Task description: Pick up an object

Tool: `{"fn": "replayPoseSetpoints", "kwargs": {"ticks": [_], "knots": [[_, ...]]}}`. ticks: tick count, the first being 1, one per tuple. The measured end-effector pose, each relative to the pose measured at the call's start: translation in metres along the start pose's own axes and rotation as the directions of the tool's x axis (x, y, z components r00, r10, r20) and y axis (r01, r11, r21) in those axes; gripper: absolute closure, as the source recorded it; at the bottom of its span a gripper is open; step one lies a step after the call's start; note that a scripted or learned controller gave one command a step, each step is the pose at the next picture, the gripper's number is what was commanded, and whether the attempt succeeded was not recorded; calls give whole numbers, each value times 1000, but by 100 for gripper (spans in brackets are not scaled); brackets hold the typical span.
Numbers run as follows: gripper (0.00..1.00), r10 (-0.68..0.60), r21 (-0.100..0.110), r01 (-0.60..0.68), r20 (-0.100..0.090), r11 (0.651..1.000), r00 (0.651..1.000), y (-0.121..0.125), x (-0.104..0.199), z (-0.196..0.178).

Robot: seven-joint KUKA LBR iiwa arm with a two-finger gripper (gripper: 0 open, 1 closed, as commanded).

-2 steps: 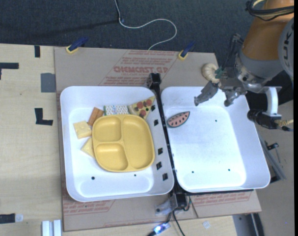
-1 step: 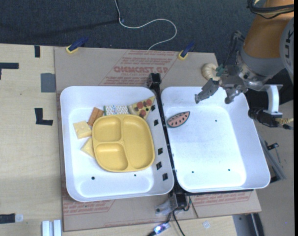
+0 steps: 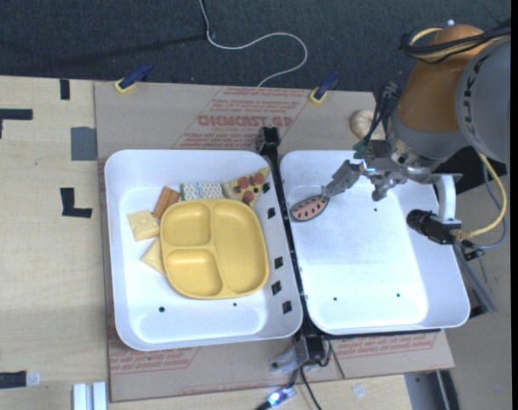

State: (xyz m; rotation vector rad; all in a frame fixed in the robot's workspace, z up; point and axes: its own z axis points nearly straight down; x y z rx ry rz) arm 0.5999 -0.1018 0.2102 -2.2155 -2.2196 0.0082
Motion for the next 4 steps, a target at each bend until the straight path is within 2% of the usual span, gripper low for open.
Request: {"fn": "replayPoseSetpoints", "kwargs": {"ticks": [2,3,4], "knots": [[0,0,-3,0,1,1000,1000,4,7,111],[0,0,-5,0,1,1000,1000,4,8,127],[100,-1,-6,1,1,1000,1000,4,8,116]]}}
